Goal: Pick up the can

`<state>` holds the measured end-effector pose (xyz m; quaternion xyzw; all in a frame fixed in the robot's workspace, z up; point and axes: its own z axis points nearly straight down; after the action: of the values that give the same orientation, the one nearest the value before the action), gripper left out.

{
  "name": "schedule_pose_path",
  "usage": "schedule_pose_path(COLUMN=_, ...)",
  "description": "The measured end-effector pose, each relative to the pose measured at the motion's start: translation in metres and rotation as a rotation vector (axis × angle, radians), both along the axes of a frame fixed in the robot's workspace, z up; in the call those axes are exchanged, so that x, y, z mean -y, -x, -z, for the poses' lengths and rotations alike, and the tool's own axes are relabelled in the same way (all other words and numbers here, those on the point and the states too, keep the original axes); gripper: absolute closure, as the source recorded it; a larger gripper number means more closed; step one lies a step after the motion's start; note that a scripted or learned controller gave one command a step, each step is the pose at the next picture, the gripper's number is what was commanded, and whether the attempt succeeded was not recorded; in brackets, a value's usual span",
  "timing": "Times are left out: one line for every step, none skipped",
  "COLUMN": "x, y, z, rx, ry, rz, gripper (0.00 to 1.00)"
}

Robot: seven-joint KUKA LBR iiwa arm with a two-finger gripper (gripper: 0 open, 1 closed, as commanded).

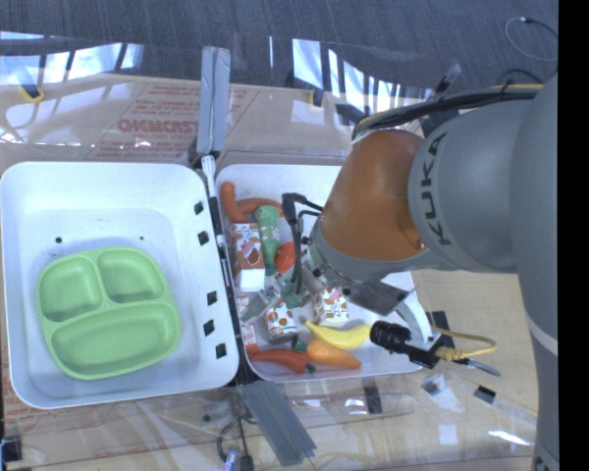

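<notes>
Looking down on a bench (128,116) covered in brown card and shiny clear sheeting, with dark carpet beyond. Bearing two shallow white bins side by side. Holding, in the left bin (20,253), a green divided plate (106,312) lying flat toward the near side.

Reaching in from the right over the right bin (275,173): the grey arm (491,194), its orange band (373,204) hanging above the far half of that bin and hiding much of the bin's floor. Dipping into the clutter at the bin's middle: the gripper (296,281), dark and half covered by the wrist. Not showing clearly enough to tell whether released, clenched or grasping anything.

Crowding the left and near parts of the right bin: a red sausage-like piece (238,204) by the far wall, a green object (270,226) just beside it, a yellow banana (342,336) near the front, an orange carrot (334,356) touching the banana, and a red pepper (280,359) along the front wall.

Lying against the bin's left wall, just left of the gripper: a short cylinder with a red and white printed label (246,247), looking most like the can, though blurred. Resting in the bin among the other things, not lifted. Sitting near the banana: two more small printed white packages (330,307), too unclear to name.
</notes>
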<state>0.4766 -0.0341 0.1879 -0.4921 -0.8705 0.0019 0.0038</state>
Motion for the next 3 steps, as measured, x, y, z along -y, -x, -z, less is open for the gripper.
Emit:
schedule_pose_path(x=0.067, y=-0.002, z=0.044, rx=0.0, ry=-0.002, rz=-0.024, gripper=0.0)
schedule_pose_path(x=0.064, y=0.001, z=0.1, rx=0.0, ry=0.001, rz=0.341, gripper=0.0)
schedule_pose_path(x=0.064, y=0.001, z=0.094, rx=-0.008, ry=-0.001, rz=0.335, gripper=1.0)
